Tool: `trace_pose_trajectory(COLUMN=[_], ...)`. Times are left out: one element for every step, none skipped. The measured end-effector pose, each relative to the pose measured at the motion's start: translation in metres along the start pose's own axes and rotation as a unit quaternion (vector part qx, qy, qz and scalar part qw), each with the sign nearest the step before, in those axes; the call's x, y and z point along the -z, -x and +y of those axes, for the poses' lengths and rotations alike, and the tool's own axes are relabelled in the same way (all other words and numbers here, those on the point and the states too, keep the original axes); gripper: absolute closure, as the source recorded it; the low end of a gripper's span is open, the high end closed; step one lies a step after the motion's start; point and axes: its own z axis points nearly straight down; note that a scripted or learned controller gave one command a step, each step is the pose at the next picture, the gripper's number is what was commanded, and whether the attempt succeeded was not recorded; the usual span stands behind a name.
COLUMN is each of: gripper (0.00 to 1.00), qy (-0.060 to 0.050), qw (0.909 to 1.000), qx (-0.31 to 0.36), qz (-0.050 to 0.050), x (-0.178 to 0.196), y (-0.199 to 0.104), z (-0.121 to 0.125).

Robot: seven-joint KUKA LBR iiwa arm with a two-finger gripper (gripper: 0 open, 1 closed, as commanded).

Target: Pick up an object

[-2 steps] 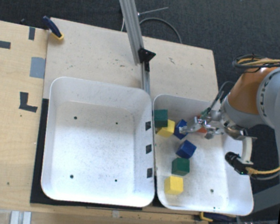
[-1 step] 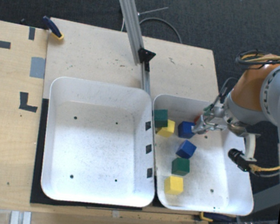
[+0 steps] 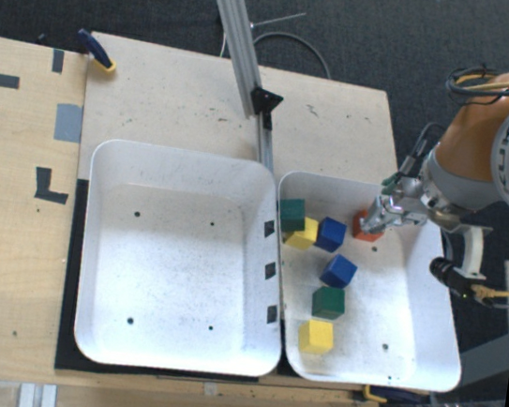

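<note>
In the right bin [image 3: 422,351] lie several small cubes. A red cube [image 3: 365,229] rests near the far wall, and my gripper [image 3: 383,212] hangs directly over its right side, touching or nearly touching it. To its left, close together, are a green cube [image 3: 292,213], a yellow cube [image 3: 303,235] and a blue cube [image 3: 330,234]. Nearer the middle sit a second blue cube [image 3: 339,270] and a green cube [image 3: 328,302], with a yellow cube [image 3: 316,335] in front. The grey arm with its orange band [image 3: 478,136] reaches in from the right.
The left bin [image 3: 185,161] stands beside the right one, their rims meeting at the middle. A slanted metal pole [image 3: 240,34] crosses the bench above the bins' junction. A black cable [image 3: 293,42] loops behind it. A blue-and-yellow tool [image 3: 97,51] lies far left.
</note>
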Motion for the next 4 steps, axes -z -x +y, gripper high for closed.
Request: trace_pose_trajectory(gripper=[1.0, 1.0, 1.0, 1.0], qy=[0.0, -0.001, -0.003, -0.003], qw=[1.0, 1.0, 1.0, 1.0], qx=[0.0, -0.001, 0.001, 0.002], qz=[0.0, 0.0, 0.001, 0.002], x=[0.053, 0.085, 0.07, 0.067], y=[0.0, 0.0, -0.048, -0.113], z=[0.002, 0.003, 0.008, 0.01])
